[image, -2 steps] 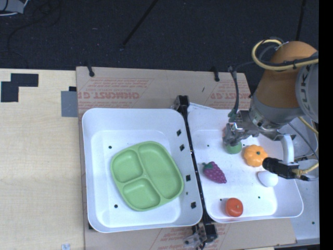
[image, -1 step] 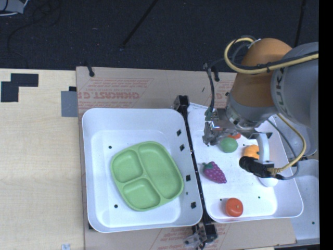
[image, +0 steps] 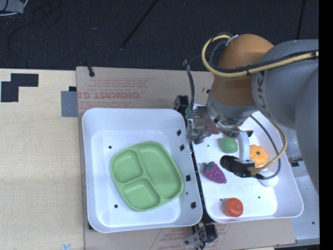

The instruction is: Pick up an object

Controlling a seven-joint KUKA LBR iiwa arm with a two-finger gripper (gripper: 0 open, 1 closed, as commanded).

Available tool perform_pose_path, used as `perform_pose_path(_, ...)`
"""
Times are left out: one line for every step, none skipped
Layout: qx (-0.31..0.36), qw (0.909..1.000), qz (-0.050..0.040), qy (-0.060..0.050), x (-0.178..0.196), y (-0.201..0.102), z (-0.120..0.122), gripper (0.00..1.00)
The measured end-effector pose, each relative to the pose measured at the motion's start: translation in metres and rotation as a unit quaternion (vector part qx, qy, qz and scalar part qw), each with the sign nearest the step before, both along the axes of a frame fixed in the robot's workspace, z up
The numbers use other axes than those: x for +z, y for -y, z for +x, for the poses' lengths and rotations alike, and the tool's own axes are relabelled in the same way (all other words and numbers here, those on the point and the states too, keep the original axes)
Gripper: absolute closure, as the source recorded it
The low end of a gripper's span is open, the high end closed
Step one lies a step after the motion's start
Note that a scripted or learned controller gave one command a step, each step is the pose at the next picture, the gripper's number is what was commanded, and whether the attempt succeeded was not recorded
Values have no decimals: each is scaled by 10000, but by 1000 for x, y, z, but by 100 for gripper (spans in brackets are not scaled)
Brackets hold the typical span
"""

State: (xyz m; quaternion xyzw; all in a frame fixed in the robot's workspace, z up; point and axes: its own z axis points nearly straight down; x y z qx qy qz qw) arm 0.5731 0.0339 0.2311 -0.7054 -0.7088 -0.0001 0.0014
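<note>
**Over the seam between the bins: gripper [image: 196,128] low at the far-left corner of the right bin [image: 263,198]**

At the far end of the divide where the two bin rims meet, the gripper hangs just above the right bin's far-left corner. The arm [image: 291,87] reaches in from the right and its bulk covers much of that bin's far side. Whether the gripper is spread or closed cannot be told from this slant, since the wrist and its fittings crowd that spot. Nothing can be made out in its grasp.

The candidates for picking lie loose on the right bin's floor. A green round fruit [image: 228,144] sits just right of the gripper and is the closest to it. An orange pumpkin [image: 258,154] rests further right. A purple grape bunch [image: 214,172] lies nearer the camera by the divider, and a red tomato [image: 234,207] sits nearest of all, well apart from the rest. Their scatter looks like the spread of things dropped or tipped in, with clear floor around each.

The left bin [image: 99,139] holds a green divided plate [image: 145,176], lying flat and slightly turned.

The pick looks not yet made. So close to the rim, the gripper probably has little room to close around anything cleanly. A short shift right would bring it over the green fruit.
</note>
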Motion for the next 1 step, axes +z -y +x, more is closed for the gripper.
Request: perform_pose_path(-6, 10000, -5, -17, -11, -47, -6, 100)
